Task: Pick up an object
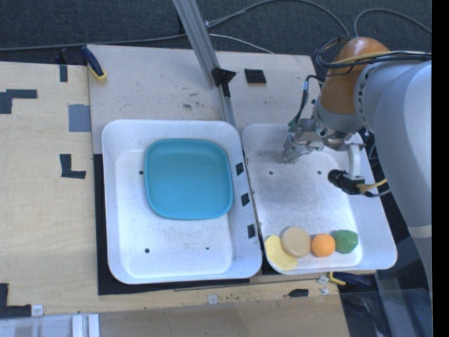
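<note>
My gripper (pixel 289 154) hangs over the far left part of the right bin (pixel 309 195), its fingertips close to the bin floor with nothing between them. Along the right bin's near edge lie a yellow flat piece (pixel 275 256), a tan round disc (pixel 295 242), an orange ball (pixel 323 245) and a green object (pixel 345 241), all well away from the gripper. A blue square plate (pixel 188 177) rests in the left bin (pixel 126 188).
The arm's orange band (pixel 354 62) and grey body stand over the right bin's far right side. A black cable loop (pixel 351 182) hangs beside the wrist. A metal pole (pixel 203 48) slants across the back of the bench.
</note>
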Available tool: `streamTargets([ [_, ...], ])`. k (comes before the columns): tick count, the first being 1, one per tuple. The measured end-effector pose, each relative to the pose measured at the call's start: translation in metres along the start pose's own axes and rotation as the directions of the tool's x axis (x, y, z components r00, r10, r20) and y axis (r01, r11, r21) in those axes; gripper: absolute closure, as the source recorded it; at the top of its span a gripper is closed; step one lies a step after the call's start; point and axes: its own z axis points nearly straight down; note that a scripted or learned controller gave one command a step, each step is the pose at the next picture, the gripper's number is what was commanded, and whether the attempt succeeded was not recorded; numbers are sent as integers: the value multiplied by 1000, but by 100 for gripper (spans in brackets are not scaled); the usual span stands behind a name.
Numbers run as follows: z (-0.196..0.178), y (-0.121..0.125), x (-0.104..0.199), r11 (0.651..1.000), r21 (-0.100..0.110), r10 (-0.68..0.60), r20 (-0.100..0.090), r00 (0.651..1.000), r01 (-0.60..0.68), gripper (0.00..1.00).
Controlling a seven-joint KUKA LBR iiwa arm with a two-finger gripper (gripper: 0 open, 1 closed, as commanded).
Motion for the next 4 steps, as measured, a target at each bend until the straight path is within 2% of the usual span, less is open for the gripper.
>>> streamTargets([
  [1, -45, 8, 1, 1000, -3, 0, -1, 1000, 0, 100],
  [2, -106, 3, 3, 1000, -5, 0, 0, 1000, 0, 100],
  [3, -140, 3, 3, 1000, -2, 1, -1, 1000, -1, 100],
  [4, -144, -9, 59, 1000, 0, -3, -2, 1000, 3, 100],
])
